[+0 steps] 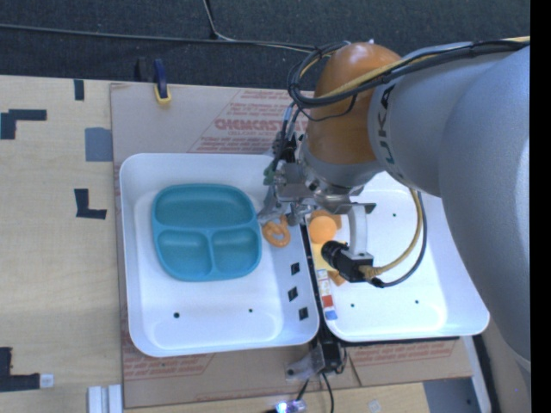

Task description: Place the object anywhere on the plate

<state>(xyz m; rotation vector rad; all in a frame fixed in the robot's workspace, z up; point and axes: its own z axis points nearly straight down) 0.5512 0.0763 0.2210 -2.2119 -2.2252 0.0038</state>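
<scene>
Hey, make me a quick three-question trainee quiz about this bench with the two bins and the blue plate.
1. True or false: the blue plate lies in the left bin.
2. How many compartments does the plate have? A) two B) three C) four
3. Fill in: the small orange object under the gripper sits to the ____ of the plate in this view.

Key: 1 true. 2 B, one long section above two smaller ones. 3 right; it is near the divider between the bins, not yet over the plate.

Dark carpet floor [103, 7]; cardboard sheet [215, 114] over pale wooden bench [43, 256].
</scene>
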